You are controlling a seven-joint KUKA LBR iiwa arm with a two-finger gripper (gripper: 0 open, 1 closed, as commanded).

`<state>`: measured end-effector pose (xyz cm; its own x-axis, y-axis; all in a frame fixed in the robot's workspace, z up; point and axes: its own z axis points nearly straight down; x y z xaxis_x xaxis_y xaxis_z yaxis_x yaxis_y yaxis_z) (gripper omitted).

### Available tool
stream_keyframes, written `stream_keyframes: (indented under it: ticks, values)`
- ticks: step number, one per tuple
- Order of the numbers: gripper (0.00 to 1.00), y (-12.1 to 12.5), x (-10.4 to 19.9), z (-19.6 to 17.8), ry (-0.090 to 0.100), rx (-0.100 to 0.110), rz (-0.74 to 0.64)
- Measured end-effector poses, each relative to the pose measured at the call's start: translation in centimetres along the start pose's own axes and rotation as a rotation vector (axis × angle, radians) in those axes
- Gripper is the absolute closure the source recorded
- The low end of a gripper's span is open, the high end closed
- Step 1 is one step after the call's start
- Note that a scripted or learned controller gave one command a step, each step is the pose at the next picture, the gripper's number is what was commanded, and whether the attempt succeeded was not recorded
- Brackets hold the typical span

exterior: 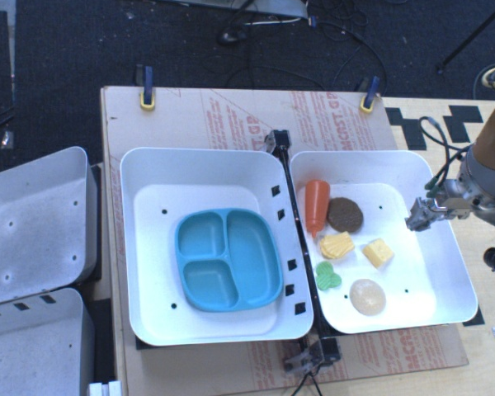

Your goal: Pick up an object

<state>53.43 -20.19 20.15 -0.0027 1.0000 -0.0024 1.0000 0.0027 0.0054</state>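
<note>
The right bin (429,246) holds several toy foods: an orange carrot (316,205) by its left wall, a brown round patty (345,215), a yellow ridged piece (337,245), a yellow cube (378,252), a green leafy piece (327,276) and a pale round disc (367,296). My gripper (419,217) hangs over the right side of that bin, to the right of the patty and apart from all the pieces. Nothing is seen between its fingers.
The left bin (148,221) holds a blue divided plate (228,259). A black divider with clips (297,246) runs between the bins. Spare white bins (33,221) lie off the bench at the left. Two yellow clamps (148,99) hold the board's far edge.
</note>
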Motion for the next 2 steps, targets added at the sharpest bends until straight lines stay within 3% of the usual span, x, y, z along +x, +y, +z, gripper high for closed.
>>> stream_keyframes:
  ticks: [1, 2]
  values:
    - [1.0, -0.1, 0.5, -4.4, 0.0, -0.001, -0.001]
    - [1.0, 1.7, 5.5, -5.2, 0.003, 0.003, -0.005]
